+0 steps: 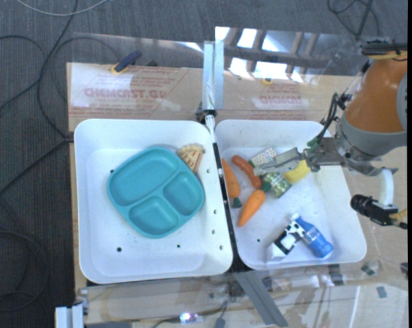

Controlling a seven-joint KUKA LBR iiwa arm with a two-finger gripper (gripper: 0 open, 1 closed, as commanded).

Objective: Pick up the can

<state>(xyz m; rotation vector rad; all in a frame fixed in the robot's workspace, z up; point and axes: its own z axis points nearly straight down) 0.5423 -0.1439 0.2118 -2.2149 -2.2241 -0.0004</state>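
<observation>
While the gripper [268, 160] sits low in the right bin [342, 203], centre-right of frame, can [275, 184] lies just below it; jaw state unreadable. Next: close on can.

The bench [124, 91] bears a left bin [89, 251] and a right bin [342, 248], side by side.

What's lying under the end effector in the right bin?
The end effector hangs over a small green can, with a yellow banana-like toy beside it and an orange sausage-shaped toy on its other side. The can's upper end is covered by the fingers, so contact is unclear.
</observation>
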